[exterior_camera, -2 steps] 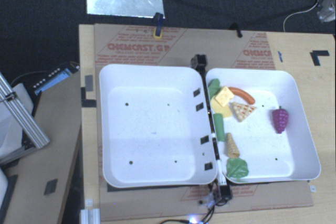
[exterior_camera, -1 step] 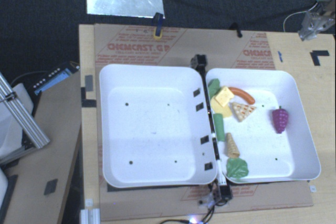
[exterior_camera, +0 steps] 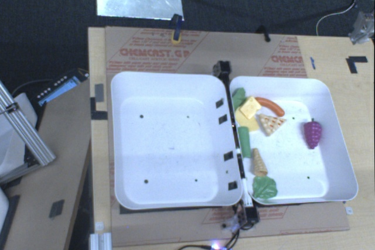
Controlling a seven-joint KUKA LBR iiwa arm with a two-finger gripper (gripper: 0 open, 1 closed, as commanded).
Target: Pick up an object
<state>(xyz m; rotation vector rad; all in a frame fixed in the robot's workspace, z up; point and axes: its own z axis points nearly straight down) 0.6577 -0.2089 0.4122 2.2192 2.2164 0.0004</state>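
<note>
A: Green leafy piece is sitting nearest, in the near-left corner of the right bin, pressing against the divider wall. Tan cone-shaped piece is lying just beyond it.

B: Going farther?

A: Green stick is running along the left wall. Purple grapes are lying apart on the right side, with bare floor around them. Beyond that, a waffle wedge, a yellow cheese block and an orange sausage are crowding together at the far-left part. Left bin is holding nothing I can pick.

B: Claw state?

A: Can't tell, nothing is giving me the fingers, open or closed, or anything held.

B: So the step?

A: Judging it's target selection and approach, nothing lifted yet. I'm guessing the grapes are the safest choice: isolated, finger room on both sides. The wall-hugging pieces are risking a finger hitting the rim, and the cluster is risking a double grab or a nudge. Coming straight down, centred, is looking best.
</note>
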